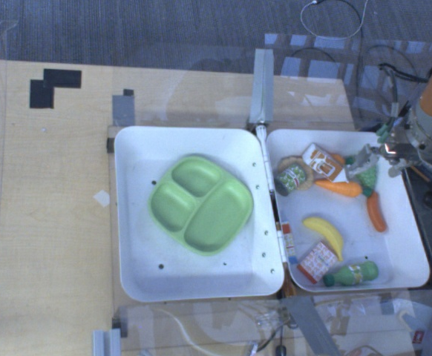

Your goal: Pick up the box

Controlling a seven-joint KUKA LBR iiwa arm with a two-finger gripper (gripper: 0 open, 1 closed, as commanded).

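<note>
Left bin point(131, 221): it holds a green divided plate point(201, 204) lying flat near its middle, set apart from the clutter, so it plays no part in the pick.
Divider point(272, 199): the two bins meet here edge to edge, which keeps the right-hand items from sliding across.
Round can point(293, 176): it lies on its side in the right bin point(416, 269), just beside the upper box.
Upper box point(324, 162): a small orange-and-white carton, tilted, resting near the back wall with the carrot point(339, 188) touching or nearly touching its lower edge; this crowding leaves little room for fingers on that side.
Banana point(326, 233): it lies between the two boxes, just above the lower one.
Lower box point(317, 262): a red-patterned carton near the front wall, with the green bottle point(352, 274) lying against its right side; which of the two boxes the task means I cannot say.
Sausage point(376, 212): an orange-red piece lying apart, toward the right wall.
Gripper point(375, 162): it hangs low over the bin's upper right, beside a green leafy item point(366, 176), nearer the upper box; whether its fingers are spread or closed I cannot tell, and nothing visibly sits between them.
</note>
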